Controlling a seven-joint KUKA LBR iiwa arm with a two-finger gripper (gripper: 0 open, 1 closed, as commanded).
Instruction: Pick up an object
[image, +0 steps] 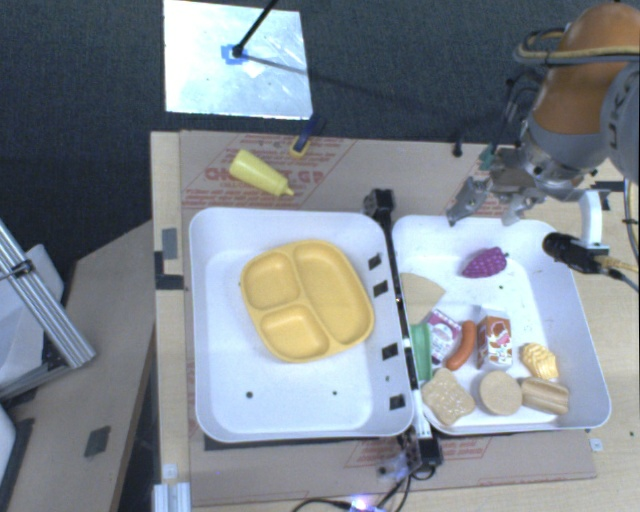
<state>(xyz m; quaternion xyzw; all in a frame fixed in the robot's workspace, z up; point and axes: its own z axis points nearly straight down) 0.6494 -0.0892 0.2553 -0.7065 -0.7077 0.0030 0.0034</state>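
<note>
My gripper hangs over the far edge of the right bin, fingers spread apart with nothing between them. Just below and in front of it lies a purple bunch of grapes. Toward the bin's near side lie a tan wedge, a pink packet, a green piece, a red sausage, a small brown carton, a yellow pastry, a cracker, a round biscuit and a bread roll.
The left bin holds a yellow three-compartment tray. A yellow bottle lies on the cardboard behind the left bin. A black divider strip runs between the bins. A shiny metal sheet lies farther back.
</note>
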